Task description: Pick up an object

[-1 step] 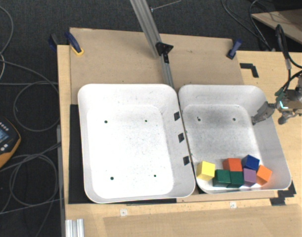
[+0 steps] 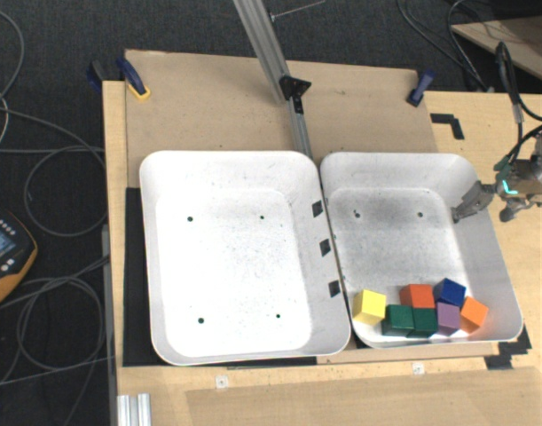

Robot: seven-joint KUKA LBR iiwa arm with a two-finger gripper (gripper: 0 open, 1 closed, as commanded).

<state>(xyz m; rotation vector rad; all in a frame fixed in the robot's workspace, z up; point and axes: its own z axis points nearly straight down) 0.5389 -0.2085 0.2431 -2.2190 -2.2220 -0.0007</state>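
Blocks [image 2: 419, 310] sit packed at the right bin's [image 2: 488, 247] near edge, several touching, so a descending claw may jam on a neighbour or nudge the cluster instead of gripping one. Farther back, the claw [image 2: 483, 199] hangs at that bin's right rim, holding nothing; whether wide or narrow, I cannot tell.

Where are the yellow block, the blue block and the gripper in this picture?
yellow block [image 2: 371, 305]: camera view, on its top face, in the right bin.
blue block [image 2: 451, 291]: camera view, on its top face, behind the purple one.
gripper [image 2: 471, 204]: camera view, at its tip over the right bin's far right rim.
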